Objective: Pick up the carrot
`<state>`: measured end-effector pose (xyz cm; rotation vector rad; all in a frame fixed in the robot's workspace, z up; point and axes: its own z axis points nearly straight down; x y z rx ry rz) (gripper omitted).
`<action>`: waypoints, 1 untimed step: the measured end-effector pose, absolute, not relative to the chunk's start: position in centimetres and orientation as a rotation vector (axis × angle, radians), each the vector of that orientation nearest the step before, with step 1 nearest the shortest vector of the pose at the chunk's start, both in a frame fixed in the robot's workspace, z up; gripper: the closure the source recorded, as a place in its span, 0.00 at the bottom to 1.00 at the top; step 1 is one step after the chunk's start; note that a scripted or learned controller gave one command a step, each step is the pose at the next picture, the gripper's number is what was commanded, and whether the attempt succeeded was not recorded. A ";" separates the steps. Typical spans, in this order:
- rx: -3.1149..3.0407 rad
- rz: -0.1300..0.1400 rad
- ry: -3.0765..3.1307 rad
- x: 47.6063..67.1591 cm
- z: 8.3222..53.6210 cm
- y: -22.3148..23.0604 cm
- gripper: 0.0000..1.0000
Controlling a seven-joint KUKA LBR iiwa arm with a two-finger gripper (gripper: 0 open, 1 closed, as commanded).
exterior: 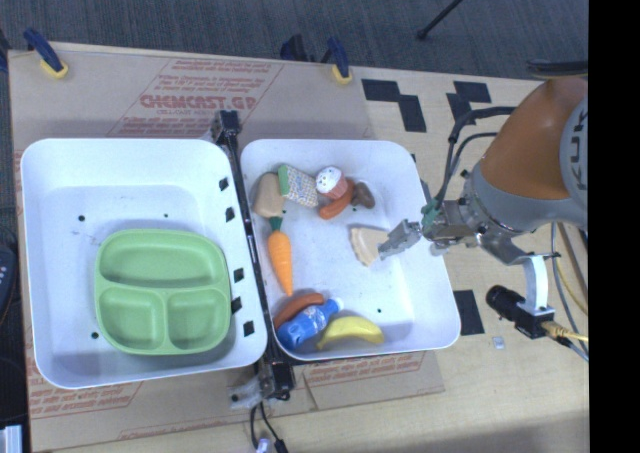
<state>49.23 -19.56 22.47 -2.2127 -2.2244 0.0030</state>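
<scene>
Two white bins are sitting side by side on the bench, the left bin (40, 241) holding a green divided plate (160, 291). The carrot (281, 254) is lying in the right bin (425, 281), close to its left wall, green top pointing away from the camera. The gripper (400, 238) is hovering over the right side of that bin, just beside a pale wedge (366, 244); whether its fingers are spread or pressed together, I cannot tell. A banana (350, 331) and a blue bottle (306, 323) are resting along the near wall, below the carrot, well apart from the gripper
</scene>
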 end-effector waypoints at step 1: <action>-2.208 0.004 -2.226 47.6 13.4 -13.1 0.00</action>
